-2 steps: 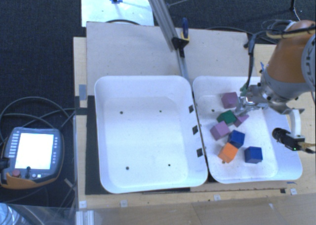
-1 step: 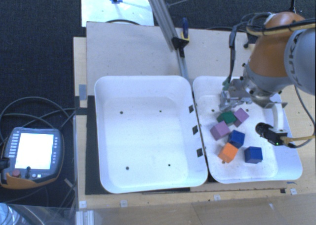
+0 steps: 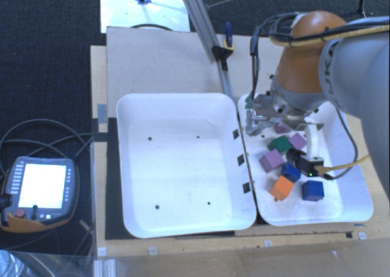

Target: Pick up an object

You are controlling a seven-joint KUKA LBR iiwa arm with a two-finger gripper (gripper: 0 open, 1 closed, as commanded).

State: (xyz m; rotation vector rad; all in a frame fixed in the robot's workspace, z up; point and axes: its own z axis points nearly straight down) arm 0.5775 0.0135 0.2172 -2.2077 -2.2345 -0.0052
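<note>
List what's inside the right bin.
Right bin: green block, two purple blocks, orange block, two blue blocks. The arm covers its far end.

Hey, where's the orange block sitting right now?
The orange block lies in the right bin, toward its near edge, just left of the blue block and below the purple block.

A teach pendant [image 3: 38, 193] with coiled cables [image 3: 36, 133] is being seen lying on dark carpet [image 3: 49, 44], left of the bench [image 3: 152, 56].
</note>
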